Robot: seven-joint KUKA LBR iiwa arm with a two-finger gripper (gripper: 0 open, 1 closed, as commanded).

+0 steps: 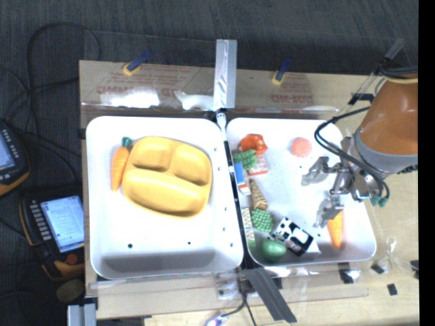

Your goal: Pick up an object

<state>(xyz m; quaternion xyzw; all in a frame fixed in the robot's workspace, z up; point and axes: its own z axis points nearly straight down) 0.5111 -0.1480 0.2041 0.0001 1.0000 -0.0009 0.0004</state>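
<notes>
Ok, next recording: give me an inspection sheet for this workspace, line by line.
Surface: two white bins, left bin and right bin, side by side on a bench.
Job's things: right bin holds a carrot, pink ball, red toy, green toy, black-and-white toy.
Clutter: left bin holds a yellow tray and another carrot.
Gripper: gripper over the right bin, above the carrot; grasp unclear.
Cables: black cable on the floor at left.
Surroundings: handheld screen on the floor, dark carpet.
</notes>
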